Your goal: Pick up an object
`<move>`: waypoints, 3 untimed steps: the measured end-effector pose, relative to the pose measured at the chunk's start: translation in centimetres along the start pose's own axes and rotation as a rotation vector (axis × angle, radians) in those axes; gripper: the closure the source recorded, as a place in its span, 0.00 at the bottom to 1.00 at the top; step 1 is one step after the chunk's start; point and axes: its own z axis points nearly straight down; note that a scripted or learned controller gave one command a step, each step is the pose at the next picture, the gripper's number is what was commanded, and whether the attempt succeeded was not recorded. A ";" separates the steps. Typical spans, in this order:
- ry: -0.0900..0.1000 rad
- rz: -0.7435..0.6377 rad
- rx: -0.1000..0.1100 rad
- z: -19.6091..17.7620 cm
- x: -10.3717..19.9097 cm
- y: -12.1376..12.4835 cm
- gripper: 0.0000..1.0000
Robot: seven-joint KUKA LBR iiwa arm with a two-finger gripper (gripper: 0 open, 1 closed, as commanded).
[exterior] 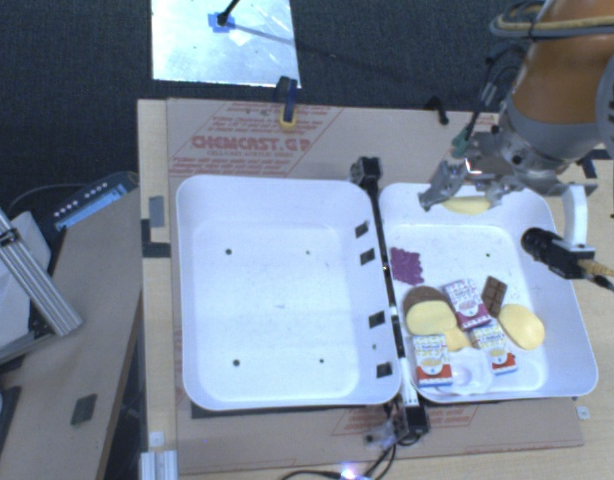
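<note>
My gripper [459, 188] hangs over the far edge of the right bin [567, 368]. Just below it is a pale yellow banana-like piece [469, 206]; whether it is gripped or resting on the bin I cannot tell. Farther toward the front of this bin lie a purple grape bunch [407, 264], a brown round piece [423, 297] with a yellow piece [431, 318] on it, a dark chocolate bar [495, 291], a yellow lemon-like piece [522, 326], and small red-and-white cartons [433, 360].
The left bin [277, 288] sits beside the right one, with a black divider strip [382, 268] between them. A black cylinder [547, 250] juts over the right bin's right rim. A shiny metal sheet [225, 28] lies beyond the bench.
</note>
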 end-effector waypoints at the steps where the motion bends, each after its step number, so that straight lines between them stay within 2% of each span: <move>1: 0.007 -0.012 0.007 -10.0 9.3 -2.6 1.00; 2: 0.007 -0.005 0.006 -20.0 9.8 -3.2 1.00; 3: 0.006 -0.003 0.015 -22.1 9.7 -8.7 1.00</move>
